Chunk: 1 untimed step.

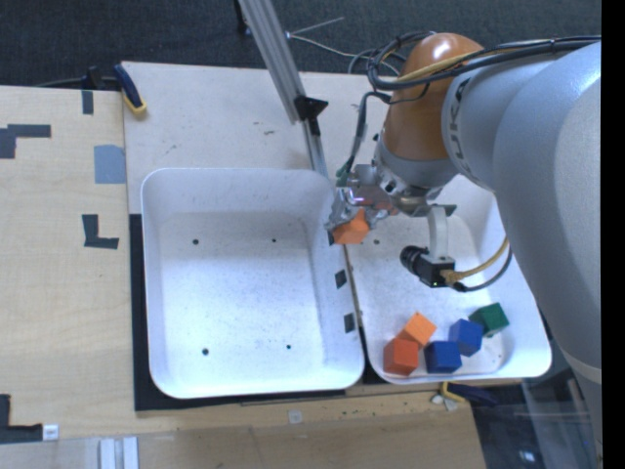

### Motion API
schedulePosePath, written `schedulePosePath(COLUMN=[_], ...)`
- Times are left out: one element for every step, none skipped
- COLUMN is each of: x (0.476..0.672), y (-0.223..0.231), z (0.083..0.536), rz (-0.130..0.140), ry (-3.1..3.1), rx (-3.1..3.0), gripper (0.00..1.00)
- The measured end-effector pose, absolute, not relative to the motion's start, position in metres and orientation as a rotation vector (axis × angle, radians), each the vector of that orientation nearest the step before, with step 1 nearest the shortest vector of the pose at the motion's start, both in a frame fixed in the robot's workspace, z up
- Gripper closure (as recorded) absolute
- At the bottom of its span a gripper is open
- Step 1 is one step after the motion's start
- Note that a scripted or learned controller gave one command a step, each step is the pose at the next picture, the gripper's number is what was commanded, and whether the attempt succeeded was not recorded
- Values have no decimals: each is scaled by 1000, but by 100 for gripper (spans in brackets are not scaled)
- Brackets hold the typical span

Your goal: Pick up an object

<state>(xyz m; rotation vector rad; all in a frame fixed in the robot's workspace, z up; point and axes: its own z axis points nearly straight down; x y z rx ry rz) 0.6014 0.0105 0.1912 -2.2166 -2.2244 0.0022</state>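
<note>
My gripper [349, 221] hangs over the divider between the two bins, below the orange wrist band. An orange block [351, 230] sits between its fingers, lifted above the rim, so the gripper is shut on it. In the right bin [518, 360], near its front edge, lie another orange block [420, 327], a red-orange block [400, 356], two blue blocks [443, 357] [466, 335] and a green block [489, 318].
The left bin [166, 262] stands beside the right one, with a speckled floor. A metal rail [278, 57] slants down from the top toward the bins' back rim. A black cable fitting [427, 265] hangs off the arm over the right bin.
</note>
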Motion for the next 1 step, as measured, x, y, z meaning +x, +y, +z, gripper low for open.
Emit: schedulePosePath(x=[576], y=[92], z=[197], rz=[2], ry=[-2229], rx=[-2206], gripper=[100])
